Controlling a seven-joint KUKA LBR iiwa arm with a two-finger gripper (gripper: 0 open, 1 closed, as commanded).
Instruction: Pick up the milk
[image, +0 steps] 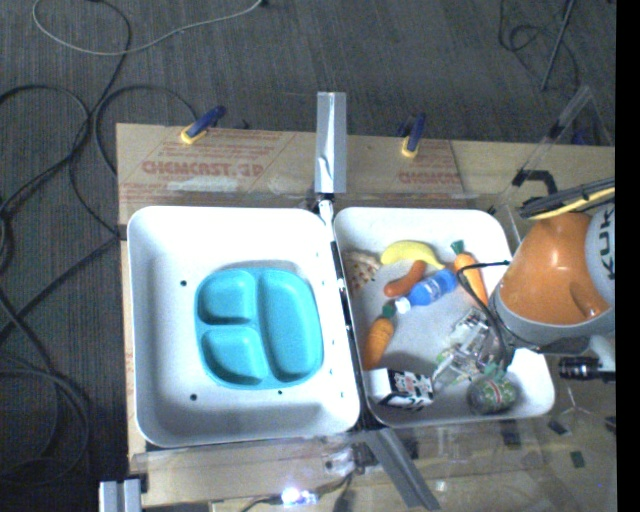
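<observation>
The milk lies on its side at the near edge of the right bin — the gripper (jaws spread, holding nothing) hangs just beside it, and 1 crowding mesh ball could foul the grab.

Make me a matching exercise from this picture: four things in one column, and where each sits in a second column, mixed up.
Things:
1. milk carton
2. blue divided tray
3. banana
4. hand

Places:
A. in the left bin
B. near the far edge of the right bin
C. at the near edge of the right bin, towards its left corner
D. over the right bin, just right of the milk carton

Pairs: 1-C, 2-A, 3-B, 4-D
</observation>
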